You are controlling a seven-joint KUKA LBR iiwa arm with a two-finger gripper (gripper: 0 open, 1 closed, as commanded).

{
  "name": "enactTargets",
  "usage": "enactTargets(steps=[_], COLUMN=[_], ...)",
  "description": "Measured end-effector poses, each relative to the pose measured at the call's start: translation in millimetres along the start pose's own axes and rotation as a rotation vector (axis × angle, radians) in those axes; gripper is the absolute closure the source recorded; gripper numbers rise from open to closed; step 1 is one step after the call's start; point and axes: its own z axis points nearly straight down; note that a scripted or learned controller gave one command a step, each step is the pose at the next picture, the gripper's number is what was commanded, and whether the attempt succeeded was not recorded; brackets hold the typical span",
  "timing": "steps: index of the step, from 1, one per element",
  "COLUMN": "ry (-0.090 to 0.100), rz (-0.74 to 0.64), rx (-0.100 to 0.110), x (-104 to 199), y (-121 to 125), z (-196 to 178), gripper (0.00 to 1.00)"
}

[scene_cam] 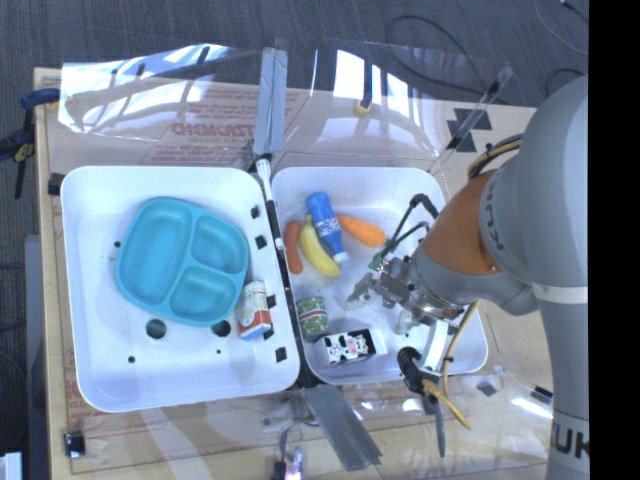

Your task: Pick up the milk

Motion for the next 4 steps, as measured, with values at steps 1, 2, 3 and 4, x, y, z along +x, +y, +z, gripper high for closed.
enactTargets(steps=[1,2,3,4], ry=[0.003,0.000,0.001,0.000], rz=[-0.033,0.173,0.249,0.207], rx=[-0.002,-0.003,-0.001,-0.001], x=[-14,-6,42,-8], y=[-5,-10,-19,14], z=[-1,-153,0,-80], gripper=[0.00,0.00,0.00,0.00])
